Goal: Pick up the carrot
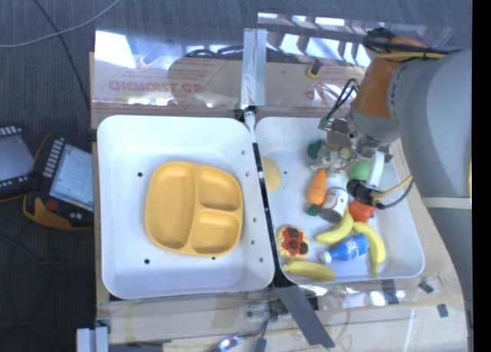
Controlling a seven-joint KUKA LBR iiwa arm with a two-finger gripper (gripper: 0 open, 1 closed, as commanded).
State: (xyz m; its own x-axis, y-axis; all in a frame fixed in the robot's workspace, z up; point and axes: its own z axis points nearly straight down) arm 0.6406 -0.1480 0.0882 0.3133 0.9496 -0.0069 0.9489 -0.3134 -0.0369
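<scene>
The carrot (317, 187) is orange with a green tip at its upper end, and lies upright-slanted in the middle of the right bin (291, 136). My gripper (331, 155) hangs just above and to the right of the carrot's green top, its dark fingers pointing down into the bin. Nothing shows between them. The grey arm with its orange band (377, 90) comes in from the upper right.
Around the carrot lie a silver can (334, 203), a red piece (360, 208), two bananas (337, 229), a blue bottle (347, 249), a strawberry-print item (292, 241), a yellow piece (309, 269) and a green object (360, 166). The left bin holds a yellow divided plate (194, 207).
</scene>
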